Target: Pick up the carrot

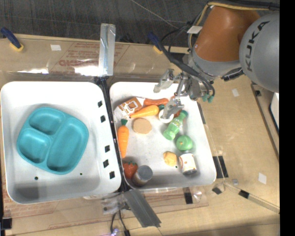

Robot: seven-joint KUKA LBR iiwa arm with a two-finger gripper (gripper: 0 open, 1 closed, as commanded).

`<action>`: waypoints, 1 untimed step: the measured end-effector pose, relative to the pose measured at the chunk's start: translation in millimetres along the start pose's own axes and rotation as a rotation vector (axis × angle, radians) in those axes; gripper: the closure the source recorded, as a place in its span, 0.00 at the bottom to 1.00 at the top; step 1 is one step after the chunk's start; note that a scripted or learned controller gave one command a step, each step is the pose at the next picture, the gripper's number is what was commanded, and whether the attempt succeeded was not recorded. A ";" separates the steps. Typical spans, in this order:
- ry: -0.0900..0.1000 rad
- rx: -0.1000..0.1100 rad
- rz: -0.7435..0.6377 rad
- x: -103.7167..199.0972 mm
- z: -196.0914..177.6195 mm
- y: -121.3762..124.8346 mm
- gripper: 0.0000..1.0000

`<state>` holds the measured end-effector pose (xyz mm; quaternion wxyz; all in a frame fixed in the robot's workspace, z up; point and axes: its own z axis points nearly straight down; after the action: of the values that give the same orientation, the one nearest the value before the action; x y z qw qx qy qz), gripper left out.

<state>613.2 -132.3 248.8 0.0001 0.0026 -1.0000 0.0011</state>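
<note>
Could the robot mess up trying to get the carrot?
It might. The hand hangs over the far end of the right bin, closer to the green bottle than to the carrot lying by the bin's left wall, so it could bump or grab the wrong toy. Another orange piece lies nearer the hand and could be mistaken for the carrot. The carrot also hugs the wall, leaving little room around it.

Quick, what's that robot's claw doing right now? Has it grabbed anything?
Gripper: over the right bin, just above the carrot. Nothing shows between its fingers; open or shut cannot be told.
</note>
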 end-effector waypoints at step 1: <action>0.000 -0.003 0.042 83.2 19.1 47.4 0.00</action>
<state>529.7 -85.4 229.6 0.0001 -0.0185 -0.9998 -0.0001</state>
